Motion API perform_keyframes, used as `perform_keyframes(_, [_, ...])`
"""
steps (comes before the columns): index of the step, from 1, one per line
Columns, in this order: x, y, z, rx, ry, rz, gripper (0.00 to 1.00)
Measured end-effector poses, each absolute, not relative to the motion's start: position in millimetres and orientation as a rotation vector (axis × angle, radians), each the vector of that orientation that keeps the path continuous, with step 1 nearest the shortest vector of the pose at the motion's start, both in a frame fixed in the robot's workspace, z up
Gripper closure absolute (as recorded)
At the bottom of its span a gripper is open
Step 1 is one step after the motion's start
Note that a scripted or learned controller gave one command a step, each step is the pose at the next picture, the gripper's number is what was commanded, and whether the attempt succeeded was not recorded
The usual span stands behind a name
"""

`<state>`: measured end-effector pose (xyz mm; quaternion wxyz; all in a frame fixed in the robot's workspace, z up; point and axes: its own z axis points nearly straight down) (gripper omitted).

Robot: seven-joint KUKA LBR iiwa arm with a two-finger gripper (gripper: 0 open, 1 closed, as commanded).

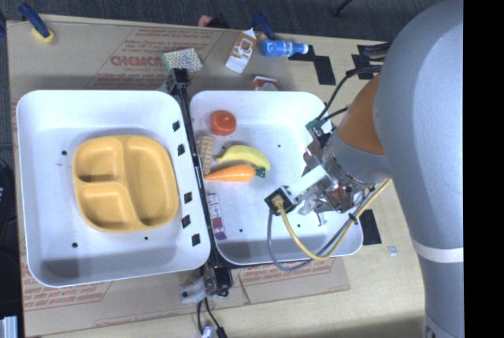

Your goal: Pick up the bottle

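A small blue bottle (pixel 282 49) lies on its side on the bench, just beyond the far rim of the right bin (pixel 260 246). My gripper (pixel 318 206) hangs low over the right side of that bin, near its right wall, with yellow and black cables looping below it. The gripper is far from the blue bottle, nearer the front of the bench. The wrist and cables hide what lies directly under the gripper.
In the right bin lie a red round fruit (pixel 223 122), a banana (pixel 245 156), a carrot (pixel 231 173) and a beige cone (pixel 205 150). The left bin (pixel 39 171) holds a yellow divided plate (pixel 126 180). A small carton (pixel 240 52) lies beside the bottle.
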<state>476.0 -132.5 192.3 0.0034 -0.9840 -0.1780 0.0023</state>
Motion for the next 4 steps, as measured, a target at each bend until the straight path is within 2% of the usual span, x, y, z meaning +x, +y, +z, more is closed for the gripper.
perform_keyframes(1, [475.7, -141.8, 203.9, -3.119, -0.348, 0.007, 1.0])
perform_keyframes(2, [476.3, -115.8, 216.3, -3.12, -0.338, 0.004, 1.0])
perform_keyframes(3, [475.9, -158.9, 222.1, -3.118, -0.345, 0.005, 1.0])
perform_keyframes(4, [476.0, -139.0, 224.1, -3.119, -0.326, 0.008, 1.0])
